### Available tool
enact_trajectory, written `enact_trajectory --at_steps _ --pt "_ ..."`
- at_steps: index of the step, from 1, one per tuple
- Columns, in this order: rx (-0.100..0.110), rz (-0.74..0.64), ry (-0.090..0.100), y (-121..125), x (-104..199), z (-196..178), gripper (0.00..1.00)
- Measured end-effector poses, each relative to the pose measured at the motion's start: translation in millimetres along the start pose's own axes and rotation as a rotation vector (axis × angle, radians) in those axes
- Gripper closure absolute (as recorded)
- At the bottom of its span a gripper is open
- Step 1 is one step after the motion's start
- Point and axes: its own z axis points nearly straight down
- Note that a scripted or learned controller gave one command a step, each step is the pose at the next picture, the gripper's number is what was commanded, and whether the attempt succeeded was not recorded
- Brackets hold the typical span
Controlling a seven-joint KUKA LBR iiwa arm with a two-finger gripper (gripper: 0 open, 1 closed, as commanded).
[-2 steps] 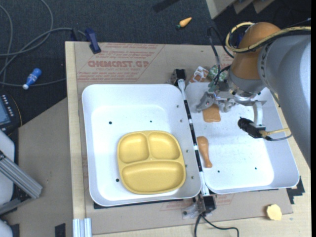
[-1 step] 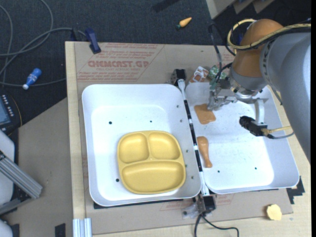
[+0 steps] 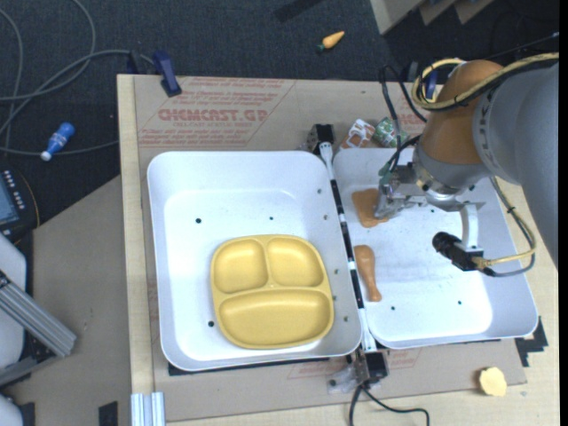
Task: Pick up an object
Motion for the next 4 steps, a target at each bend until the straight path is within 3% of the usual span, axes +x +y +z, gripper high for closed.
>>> enact_trajectory --at_steps 1,2,3,4 --pt "0.002 -0.001 0.0 0 0 1 0.0" --pt "-0.003 -0.001 -0.003 1 0 -10 1.0" --pt "-0.001 -0.001 -0.002 1 -1 -10 0.0" --pt "0.003 -0.003 0.001 20 -1 3 0.0"
